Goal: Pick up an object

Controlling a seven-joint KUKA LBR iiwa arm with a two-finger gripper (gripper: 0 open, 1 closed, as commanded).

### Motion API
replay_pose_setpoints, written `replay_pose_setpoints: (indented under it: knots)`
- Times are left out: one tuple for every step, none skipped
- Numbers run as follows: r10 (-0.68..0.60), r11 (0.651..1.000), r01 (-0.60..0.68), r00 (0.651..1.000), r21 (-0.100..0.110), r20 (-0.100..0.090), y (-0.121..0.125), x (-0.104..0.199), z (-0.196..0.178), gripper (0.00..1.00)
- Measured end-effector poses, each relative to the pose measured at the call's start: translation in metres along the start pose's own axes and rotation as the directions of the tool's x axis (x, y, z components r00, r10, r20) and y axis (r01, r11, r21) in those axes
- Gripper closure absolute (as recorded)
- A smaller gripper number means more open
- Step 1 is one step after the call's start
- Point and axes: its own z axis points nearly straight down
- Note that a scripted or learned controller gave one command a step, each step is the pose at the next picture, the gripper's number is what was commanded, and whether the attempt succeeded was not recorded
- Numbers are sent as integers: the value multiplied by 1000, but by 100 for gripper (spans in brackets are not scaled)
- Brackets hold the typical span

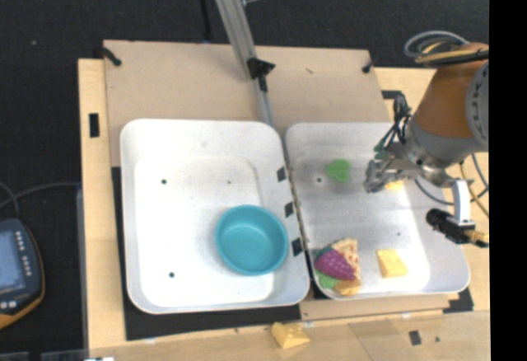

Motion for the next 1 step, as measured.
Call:
replay_pose_setpoints:
  knots:
    - [-11,1000,11,1000,-2,1,5,-1,-44,100]
